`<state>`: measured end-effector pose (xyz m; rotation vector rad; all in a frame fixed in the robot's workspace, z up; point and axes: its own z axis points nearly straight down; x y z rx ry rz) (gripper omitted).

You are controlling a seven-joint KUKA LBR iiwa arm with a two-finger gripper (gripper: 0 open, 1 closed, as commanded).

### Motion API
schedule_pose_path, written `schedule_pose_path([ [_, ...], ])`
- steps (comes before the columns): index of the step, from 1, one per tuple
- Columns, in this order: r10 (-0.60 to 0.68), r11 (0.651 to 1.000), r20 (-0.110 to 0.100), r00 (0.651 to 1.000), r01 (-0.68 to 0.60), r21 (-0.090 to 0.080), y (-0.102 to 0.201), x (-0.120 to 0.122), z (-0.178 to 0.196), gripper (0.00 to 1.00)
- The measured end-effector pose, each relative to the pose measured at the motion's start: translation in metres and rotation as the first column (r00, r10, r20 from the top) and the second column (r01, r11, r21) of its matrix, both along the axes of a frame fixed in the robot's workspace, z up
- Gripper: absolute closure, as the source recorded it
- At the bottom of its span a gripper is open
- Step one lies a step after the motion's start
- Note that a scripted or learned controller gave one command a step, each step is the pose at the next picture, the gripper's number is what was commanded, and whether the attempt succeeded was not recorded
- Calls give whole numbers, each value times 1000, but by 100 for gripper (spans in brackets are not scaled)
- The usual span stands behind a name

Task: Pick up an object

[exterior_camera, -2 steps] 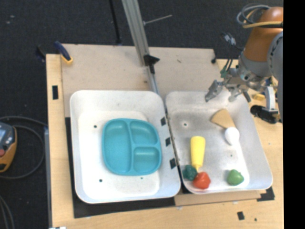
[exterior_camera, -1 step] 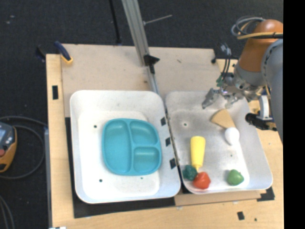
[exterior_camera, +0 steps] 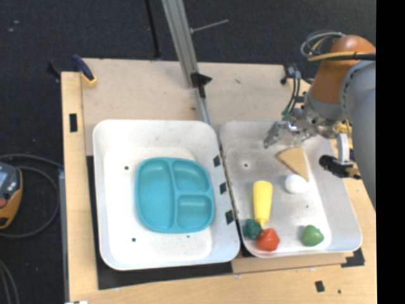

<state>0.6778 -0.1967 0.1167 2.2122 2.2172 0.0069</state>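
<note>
The gripper [exterior_camera: 283, 133] is seen over the right bin [exterior_camera: 335, 233], fingers slightly apart, with nothing held. Just beside it a tan wedge [exterior_camera: 295, 161] is found, then a white ball [exterior_camera: 295, 183]. A yellow block [exterior_camera: 262, 200], red tomato [exterior_camera: 268, 239] and green ball [exterior_camera: 311, 235] are placed nearer the front. A blue tray [exterior_camera: 173, 194] is kept in the left bin [exterior_camera: 114, 246].

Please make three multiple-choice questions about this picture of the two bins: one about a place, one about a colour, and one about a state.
1. Where does the blue divided plate lie?
A. left bin
B. right bin
C. bare bench

2. What colour is the long item in the right bin?
A. purple
B. yellow
C. black

3. Where is the end effector?
A. over the right bin's far end, near the tan wedge
B. over the plate
C. off the bench

Answers: 1 A, it lies inside the left bin; 2 B, it is plainly yellow; 3 A, it sits just beyond the wedge.
</note>
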Motion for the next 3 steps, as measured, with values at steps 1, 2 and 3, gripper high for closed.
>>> schedule_pose_path([
  [1, 2, 1000, -2, 1000, -2, -3, -1, 0, 9, 100],
  [2, 1, 1000, -3, 1000, -1, 2, 7, 1, 63, 100],
  [3, 1, 1000, -3, 1000, -1, 2, 10, 8, 109, 100],
])
